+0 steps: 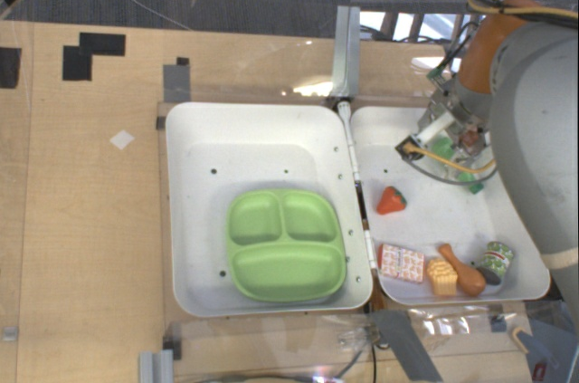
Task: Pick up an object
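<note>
You're barely started: gripper (pixel 450 144) sits low in the right bin (pixel 378 146), can't tell its grip, and the red toy strawberry (pixel 391 201) lies loose.

Grey arm (pixel 534 146) runs off the right edge, hiding a corner of the right bin (pixel 434 223). Label on the can (pixel 496 257): too small to read.

A green plate (pixel 286 245) fills the near half of the left bin (pixel 235 146), its far half open. In the right bin (pixel 423 223), the arm (pixel 534 128) hangs over the far corner; a red toy (pixel 391 201) sits mid-floor, and a packet (pixel 402 263), drumstick (pixel 463 272) and can (pixel 496 258) line the near wall.
</note>
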You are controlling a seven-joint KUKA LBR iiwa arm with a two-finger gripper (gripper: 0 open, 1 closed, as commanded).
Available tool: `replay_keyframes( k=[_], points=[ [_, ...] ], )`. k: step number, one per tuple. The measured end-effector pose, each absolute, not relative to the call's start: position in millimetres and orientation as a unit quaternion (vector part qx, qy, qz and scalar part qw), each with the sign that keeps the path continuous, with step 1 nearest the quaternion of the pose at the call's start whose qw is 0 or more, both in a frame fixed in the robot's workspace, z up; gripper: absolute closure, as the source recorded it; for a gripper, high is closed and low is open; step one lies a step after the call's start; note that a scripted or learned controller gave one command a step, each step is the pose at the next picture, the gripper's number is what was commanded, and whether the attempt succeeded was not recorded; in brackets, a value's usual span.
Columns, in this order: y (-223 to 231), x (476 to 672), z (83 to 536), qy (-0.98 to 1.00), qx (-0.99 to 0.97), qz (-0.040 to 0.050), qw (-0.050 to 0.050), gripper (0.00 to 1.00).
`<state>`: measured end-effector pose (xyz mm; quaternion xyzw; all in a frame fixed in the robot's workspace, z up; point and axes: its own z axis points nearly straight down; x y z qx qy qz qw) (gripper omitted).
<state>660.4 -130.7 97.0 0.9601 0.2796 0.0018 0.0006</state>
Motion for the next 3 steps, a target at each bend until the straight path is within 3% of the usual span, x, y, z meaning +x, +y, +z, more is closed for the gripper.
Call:
replay_keyframes(
  k=[1,2,3],
  points=[
    [-89.7,643.1,88.4,0.104,0.995,0.0046,0.000,0.00],
    [-87.4,582.8,90.6,0.181,0.984,0.0062,0.001,0.00],
    [-91.2,588.9,90.9,0.422,0.907,0.0061,0.005,0.00]
  ],
)
